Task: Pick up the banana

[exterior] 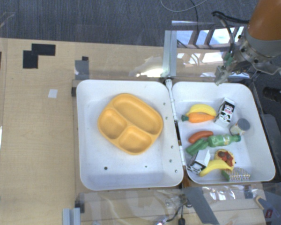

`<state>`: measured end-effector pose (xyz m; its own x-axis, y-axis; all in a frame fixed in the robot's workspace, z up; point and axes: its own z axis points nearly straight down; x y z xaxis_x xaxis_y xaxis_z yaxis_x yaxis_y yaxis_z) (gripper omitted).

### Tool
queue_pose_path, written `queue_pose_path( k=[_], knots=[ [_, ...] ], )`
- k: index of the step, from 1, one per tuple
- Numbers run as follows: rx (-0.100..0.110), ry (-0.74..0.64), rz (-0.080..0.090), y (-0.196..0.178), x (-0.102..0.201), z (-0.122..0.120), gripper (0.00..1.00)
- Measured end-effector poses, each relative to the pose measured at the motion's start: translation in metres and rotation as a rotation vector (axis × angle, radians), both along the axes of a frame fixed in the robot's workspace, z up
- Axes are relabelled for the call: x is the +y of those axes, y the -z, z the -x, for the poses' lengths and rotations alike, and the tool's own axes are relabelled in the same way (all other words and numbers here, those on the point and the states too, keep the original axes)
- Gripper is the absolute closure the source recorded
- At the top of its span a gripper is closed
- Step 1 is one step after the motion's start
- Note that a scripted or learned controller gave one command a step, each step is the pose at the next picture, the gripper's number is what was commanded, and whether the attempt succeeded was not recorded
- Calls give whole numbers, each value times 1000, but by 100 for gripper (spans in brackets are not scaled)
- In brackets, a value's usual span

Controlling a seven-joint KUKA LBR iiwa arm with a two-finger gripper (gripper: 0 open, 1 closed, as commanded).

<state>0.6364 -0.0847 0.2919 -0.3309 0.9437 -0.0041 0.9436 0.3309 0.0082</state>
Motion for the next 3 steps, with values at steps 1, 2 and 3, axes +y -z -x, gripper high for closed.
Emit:
queue_pose_path(
  k=[1, 2, 3],
  knots=[
    [3, -26, 0, 58, -25, 31, 100],
    [5, -153, 0, 184, -19, 62, 100],
    [3, -153, 0, 184, -19, 62, 0]
  ],
)
